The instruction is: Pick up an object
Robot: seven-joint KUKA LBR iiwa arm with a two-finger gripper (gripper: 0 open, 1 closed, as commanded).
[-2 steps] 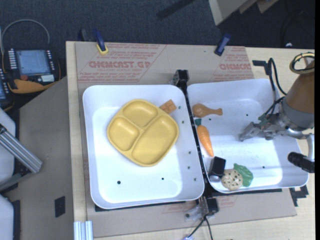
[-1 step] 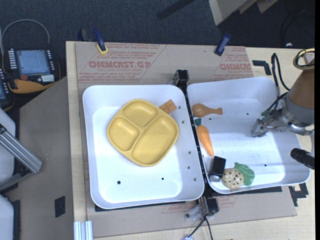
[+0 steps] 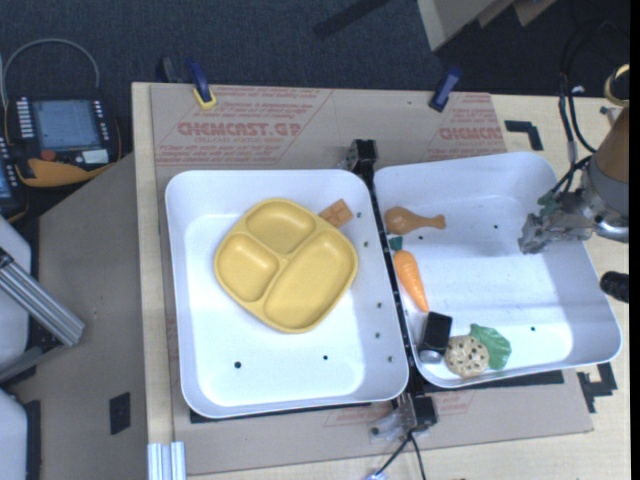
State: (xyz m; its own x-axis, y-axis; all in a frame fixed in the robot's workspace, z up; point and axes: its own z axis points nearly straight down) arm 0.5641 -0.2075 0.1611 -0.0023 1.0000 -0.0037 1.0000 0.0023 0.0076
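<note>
While nothing is yet seen to be gripped, the approach step is judged to be in hand: the gripper [image 3: 533,234] is seen over the far right part of the right bin [image 3: 560,318], and whether the jaws are spread or closed cannot be told. The pickable things are gathered along that bin's left and near side: a drumstick [image 3: 412,220], a carrot [image 3: 410,279], a black block [image 3: 436,330], a cookie [image 3: 462,355] and a green piece [image 3: 491,344]. A move leftward and down over one of them is called for next. On the table's board [image 3: 300,123], "CHEMCAST" can be read in red; the rest is unclear.
</note>
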